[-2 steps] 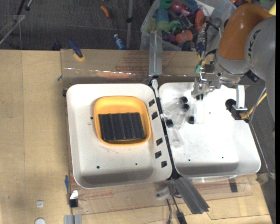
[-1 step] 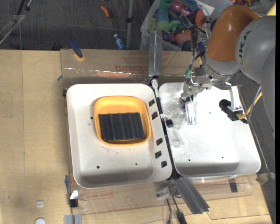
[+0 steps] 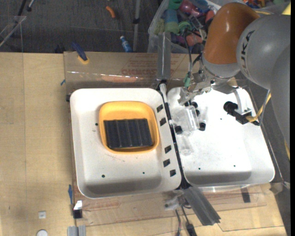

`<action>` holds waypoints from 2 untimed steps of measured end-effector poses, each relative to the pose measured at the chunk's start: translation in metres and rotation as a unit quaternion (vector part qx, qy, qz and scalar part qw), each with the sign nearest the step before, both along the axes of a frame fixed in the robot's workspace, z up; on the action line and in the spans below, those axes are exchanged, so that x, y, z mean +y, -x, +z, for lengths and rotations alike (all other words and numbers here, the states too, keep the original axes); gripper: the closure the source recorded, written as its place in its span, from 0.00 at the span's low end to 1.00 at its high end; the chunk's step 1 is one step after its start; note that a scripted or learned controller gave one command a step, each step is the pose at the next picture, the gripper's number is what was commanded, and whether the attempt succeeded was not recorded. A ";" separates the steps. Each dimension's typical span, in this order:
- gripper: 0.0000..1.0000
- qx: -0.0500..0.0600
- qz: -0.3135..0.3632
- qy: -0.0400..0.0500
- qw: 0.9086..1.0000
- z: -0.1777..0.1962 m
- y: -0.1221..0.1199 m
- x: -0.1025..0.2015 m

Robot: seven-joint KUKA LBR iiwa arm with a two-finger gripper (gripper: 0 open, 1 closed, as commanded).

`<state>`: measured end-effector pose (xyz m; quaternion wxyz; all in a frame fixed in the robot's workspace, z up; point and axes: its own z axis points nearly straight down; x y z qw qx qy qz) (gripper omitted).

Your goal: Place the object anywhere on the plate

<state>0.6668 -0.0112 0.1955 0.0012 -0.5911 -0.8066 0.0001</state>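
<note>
Two white bins sit side by side on a pale wooden surface. Where their inner rims meet, a row of small black tabs runs down the seam, forming a low ridge between the left bin and the right bin. Beyond the bins, at the top of the frame, there is a blue clamp toward the upper left and a heap of colourful toys in a clear tub at the upper middle. Both are well apart from the bins.

The grey arm, with its orange band, fills the upper right corner and reaches down over the back of the right bin. Its pincer is low in that bin's upper left part, near the seam. It is made of clear plastic against the white floor, so I cannot tell whether it is apart or together. Nothing can be seen held in it.

The task's thing is a flat black ridged slab, roughly rectangular, with ribs running top to bottom. It lies on the yellow plate in the left bin, covering the plate's lower middle and reaching close to its lower rim.

A yellow strip of the plate stays bare above the slab. White floor surrounds the plate on all sides, widest toward the bottom of the frame. The lower half of the right bin holds only a few dark specks.
</note>
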 end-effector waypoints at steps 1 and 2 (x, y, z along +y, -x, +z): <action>0.00 0.000 0.000 0.000 1.000 0.000 0.000 0.000; 0.00 -0.003 0.052 0.000 0.999 0.010 -0.001 0.029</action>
